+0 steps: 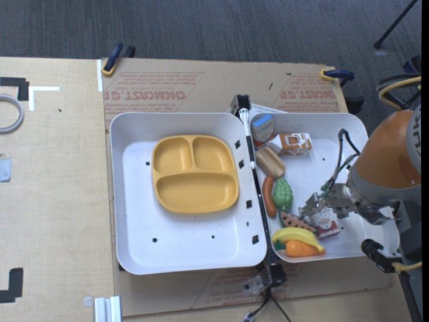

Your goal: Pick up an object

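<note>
My gripper (319,208) is down inside the right bin (353,131), in its lower middle, with the grey and orange arm coming in from the right. Just below it lies a small red and white packet (328,229). To its left are a brown pizza slice (293,221), a yellow banana (295,235) and an orange carrot-like piece (301,249). A green bumpy toy (282,193) and an orange sausage (269,194) lie along the bin's left wall. Further back are a tan bread piece (270,160), a blue-topped can (262,127) and an orange and white carton (295,143).
The left bin (127,200) holds a yellow divided plate (195,173). Both bins stand on brown cardboard (167,89) over a wooden bench. A blue and yellow clamp (112,58) grips the cardboard's back left corner, another clamp (338,75) the back right.
</note>
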### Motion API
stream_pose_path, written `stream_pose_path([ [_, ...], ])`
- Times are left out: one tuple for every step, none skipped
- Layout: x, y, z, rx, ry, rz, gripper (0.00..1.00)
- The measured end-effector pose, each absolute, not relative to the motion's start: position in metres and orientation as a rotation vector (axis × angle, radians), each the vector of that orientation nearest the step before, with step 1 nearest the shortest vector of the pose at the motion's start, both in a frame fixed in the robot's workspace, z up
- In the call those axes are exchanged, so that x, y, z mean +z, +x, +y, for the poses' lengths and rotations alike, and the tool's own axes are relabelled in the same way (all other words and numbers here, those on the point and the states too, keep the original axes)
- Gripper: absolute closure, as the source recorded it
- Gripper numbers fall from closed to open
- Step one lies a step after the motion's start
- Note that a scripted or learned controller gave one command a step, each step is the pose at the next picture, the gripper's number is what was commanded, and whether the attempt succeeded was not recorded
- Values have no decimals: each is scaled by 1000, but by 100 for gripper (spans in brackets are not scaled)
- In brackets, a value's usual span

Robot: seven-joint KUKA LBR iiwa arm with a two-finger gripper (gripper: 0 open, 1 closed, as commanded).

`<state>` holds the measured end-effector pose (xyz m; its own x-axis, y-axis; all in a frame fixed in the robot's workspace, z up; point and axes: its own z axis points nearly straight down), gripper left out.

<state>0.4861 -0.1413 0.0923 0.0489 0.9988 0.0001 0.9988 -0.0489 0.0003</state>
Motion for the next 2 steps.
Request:
stream_pose_path([
  [102,487,-142,2,2276,2164,100],
  [269,498,-90,1,2374,2054,100],
])
